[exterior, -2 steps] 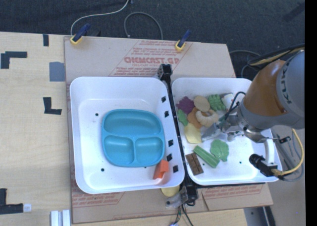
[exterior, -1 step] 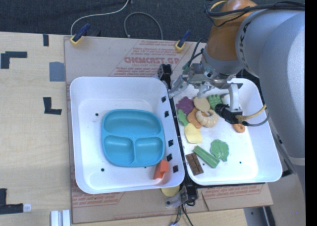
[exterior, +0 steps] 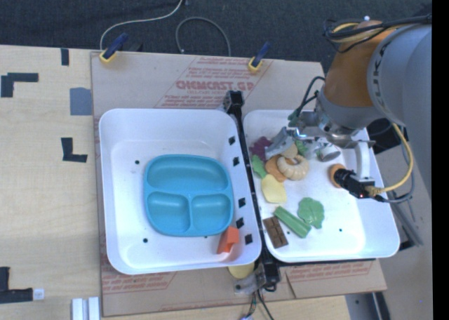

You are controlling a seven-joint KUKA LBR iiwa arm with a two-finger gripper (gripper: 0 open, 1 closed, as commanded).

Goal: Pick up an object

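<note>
Objects: toy food pieces (exterior: 284, 189) heaped in right bin (exterior: 365, 238), centre to nine o'clock side. Gripper (exterior: 298, 142) low over heap's twelve o'clock end; finger state cannot be told. Left bin (exterior: 119, 125): blue tray (exterior: 187, 194).

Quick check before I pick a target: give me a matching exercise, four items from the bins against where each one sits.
Items:
1. blue divided tray
2. orange piece
3. green broccoli-like piece
4. brown bar

Places:
A. right bin, front edge close to the divider
B. left bin, middle
C. right bin, toward the front, right of the green stick
D. left bin, front right corner

Pairs: 1-B, 2-D, 3-C, 4-A
</note>
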